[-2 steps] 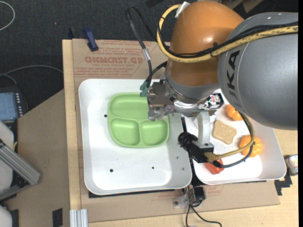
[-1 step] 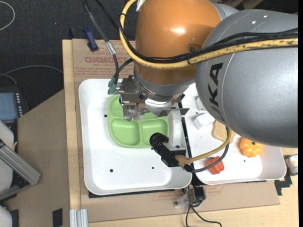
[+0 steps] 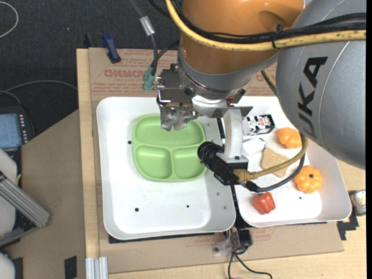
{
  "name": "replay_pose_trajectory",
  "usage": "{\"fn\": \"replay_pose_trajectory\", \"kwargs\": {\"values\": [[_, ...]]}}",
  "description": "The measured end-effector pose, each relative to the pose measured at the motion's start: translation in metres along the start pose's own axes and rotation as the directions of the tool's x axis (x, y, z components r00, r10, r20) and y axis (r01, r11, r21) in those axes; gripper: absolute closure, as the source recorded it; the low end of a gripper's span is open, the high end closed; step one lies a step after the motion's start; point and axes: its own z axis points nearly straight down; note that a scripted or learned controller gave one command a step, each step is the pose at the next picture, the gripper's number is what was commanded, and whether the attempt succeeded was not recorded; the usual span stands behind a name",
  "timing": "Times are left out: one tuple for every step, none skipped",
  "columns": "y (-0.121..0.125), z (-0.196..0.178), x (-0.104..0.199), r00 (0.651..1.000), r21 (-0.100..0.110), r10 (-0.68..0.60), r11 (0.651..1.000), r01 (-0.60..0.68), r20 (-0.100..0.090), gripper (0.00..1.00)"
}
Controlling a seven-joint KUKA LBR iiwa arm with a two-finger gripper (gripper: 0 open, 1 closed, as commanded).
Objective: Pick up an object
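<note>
Over on the left, the left bin holds a green divided plate, lying flat toward the bin's far right corner, with bare white floor in front of it. Right above the plate's far edge hangs the gripper, its metal fingers pointing down at the green rim. From where I stand I cannot tell how the hand is set, because the wrist and the fingers run together into one dark, shiny lump. Nothing appears lifted; the plate looks to be sitting squarely on the bin floor.

Moving right, the arm's big orange band and grey body loom over the middle of the bench, with black cabling drooping across the seam between the bins. Past that, the right bin carries small toys: a black-and-white piece at the back, an orange fruit, a tan wedge, a little pumpkin and a red pepper near the front.

My reading is that the pick is at the reaching stage: the arm is placed over the plate, but closing, gripping and lifting all seem to lie ahead.
</note>
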Motion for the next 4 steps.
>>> {"fn": "replay_pose_trajectory", "kwargs": {"values": [[-0.001,0.018,-0.058,1.000,0.012,0.008,1.000,-0.008,0.006,1.00],[0.011,-0.128,-0.088,1.000,-0.011,0.005,1.000,-0.005,-0.001,1.00],[0.030,-0.042,-0.151,1.000,0.016,0.010,1.000,-0.010,0.008,1.00],[0.042,-0.070,-0.183,1.000,0.002,0.005,1.000,-0.005,0.005,1.00]]}}
